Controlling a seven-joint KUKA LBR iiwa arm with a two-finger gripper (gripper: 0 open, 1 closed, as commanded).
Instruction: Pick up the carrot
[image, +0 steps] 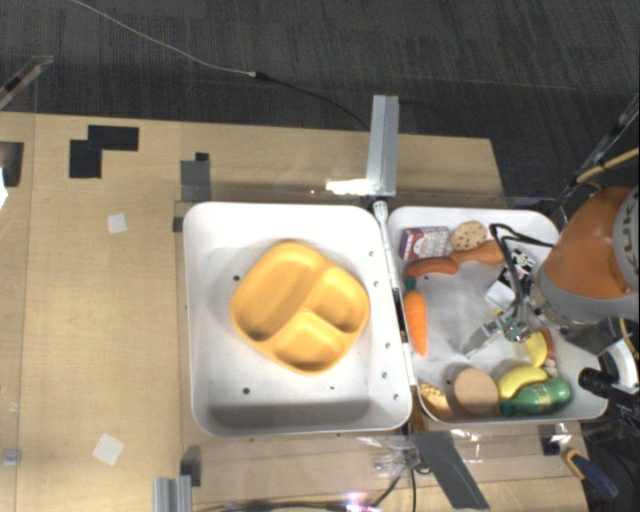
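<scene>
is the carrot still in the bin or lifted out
In the bin. The carrot lies flat on the right bin's floor along its left wall, apart from the gripper.

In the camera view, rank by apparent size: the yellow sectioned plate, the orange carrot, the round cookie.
Largest to smallest:
1. yellow sectioned plate, in the left white bin
2. orange carrot, by the right bin's left wall
3. round cookie, near the right bin's far edge
</scene>
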